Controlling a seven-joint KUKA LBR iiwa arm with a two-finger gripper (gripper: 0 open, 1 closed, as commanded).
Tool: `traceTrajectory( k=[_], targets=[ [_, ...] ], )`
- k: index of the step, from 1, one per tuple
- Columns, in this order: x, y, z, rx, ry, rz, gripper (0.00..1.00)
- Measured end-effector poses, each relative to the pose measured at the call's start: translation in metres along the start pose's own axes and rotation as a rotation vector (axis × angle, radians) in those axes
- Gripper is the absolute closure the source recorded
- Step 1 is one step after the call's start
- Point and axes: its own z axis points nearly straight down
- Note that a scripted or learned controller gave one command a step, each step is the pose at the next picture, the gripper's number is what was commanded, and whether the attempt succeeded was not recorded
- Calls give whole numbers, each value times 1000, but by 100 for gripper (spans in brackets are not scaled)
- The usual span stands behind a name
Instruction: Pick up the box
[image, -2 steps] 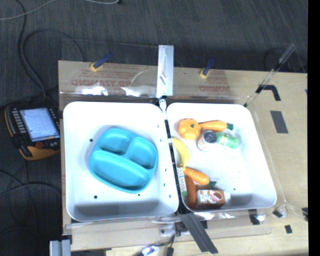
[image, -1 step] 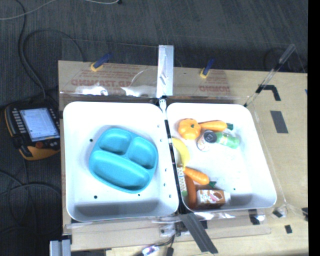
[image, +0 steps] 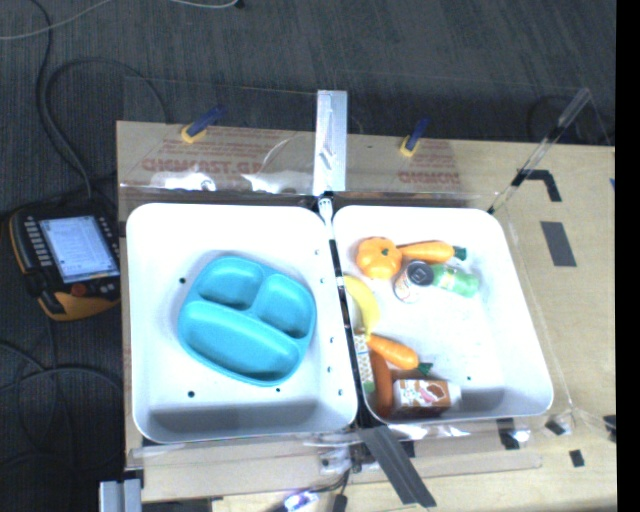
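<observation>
The box (image: 425, 395) is a small brown-red carton with a light label. It lies flat at the front of the right bin (image: 520, 330), close to the front wall. A dark red sausage-like piece (image: 381, 385) touches its left end, and an orange carrot (image: 392, 350) lies just behind it. Nothing covers the top of the box.
The right bin also holds a banana (image: 360, 303), an orange fruit (image: 378, 257), a second carrot (image: 428, 250) and a green bottle (image: 445, 278). A blue divided plate (image: 248, 317) lies in the left bin (image: 150, 300). A control pendant (image: 70, 255) sits on the floor at the left.
</observation>
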Motion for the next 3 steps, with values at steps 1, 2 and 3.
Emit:
traceTrajectory(
  k=[1, 2, 3],
  targets=[
    [-1, 1, -10, -2, -4, 0, 100],
    [-2, 3, -20, -5, -7, 0, 100],
    [-3, 4, -30, -7, -11, 0, 100]
  ],
)
